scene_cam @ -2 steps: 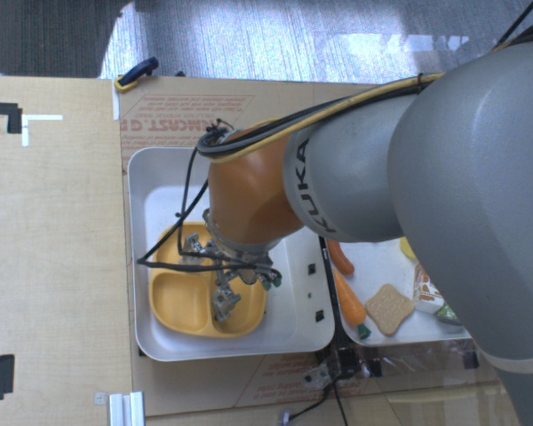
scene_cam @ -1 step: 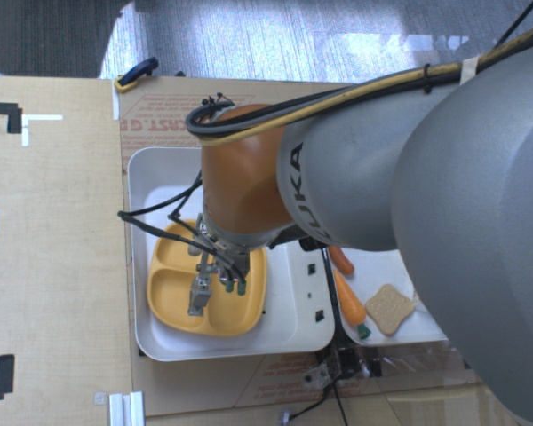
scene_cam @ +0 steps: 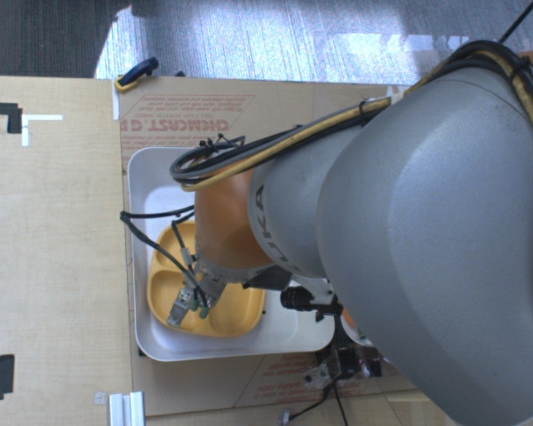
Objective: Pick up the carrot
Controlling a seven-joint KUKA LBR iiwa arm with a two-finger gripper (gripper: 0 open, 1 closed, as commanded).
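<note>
My gripper [scene_cam: 194, 302] reaches down into the white bin [scene_cam: 160, 349], over the lower left part of a yellow divided dish [scene_cam: 163, 278]. A small orange-yellow piece [scene_cam: 175, 310] lies in the dish right at the gripper's tip; it may be the carrot, but I cannot tell for sure, nor whether the gripper touches it. The grey arm and its orange band [scene_cam: 224, 224] hide the right half of the bin and most of the dish.
The bin sits on a cardboard sheet [scene_cam: 186, 114] on a pale wooden bench [scene_cam: 53, 264]. A black cable loop [scene_cam: 204, 153] hangs off the arm above the bin's far rim. A yellow-and-black tool [scene_cam: 136, 72] lies at the cardboard's far left corner.
</note>
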